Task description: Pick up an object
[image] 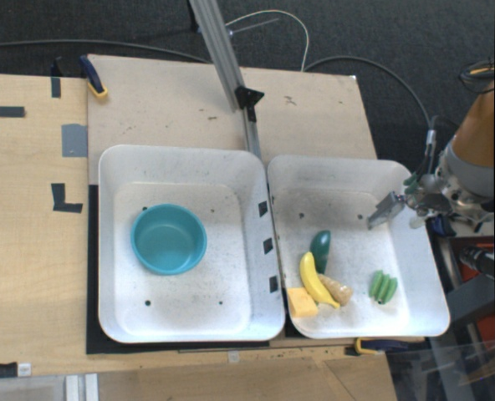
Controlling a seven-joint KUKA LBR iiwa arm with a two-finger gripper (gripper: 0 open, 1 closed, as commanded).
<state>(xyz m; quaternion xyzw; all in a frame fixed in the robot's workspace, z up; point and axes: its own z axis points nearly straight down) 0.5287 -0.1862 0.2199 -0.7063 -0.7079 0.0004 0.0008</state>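
Note:
The right bin [415,307] holds several small objects near its front. A yellow banana [314,279] lies beside a dark green piece [319,243], a yellow block [302,302] and a beige lump [340,291]. A green ridged item [383,287] lies apart, further right. My gripper [403,214] hangs over the right bin's right side, behind the green item and apart from all the objects. It looks open, with one grey finger [385,210] angled left and nothing between the fingers.
A teal bowl [169,239] sits in the left bin [114,307]. A grey metal pole [218,40] slants in from the top toward the divide between the bins. Cables run across the dark floor behind the bench.

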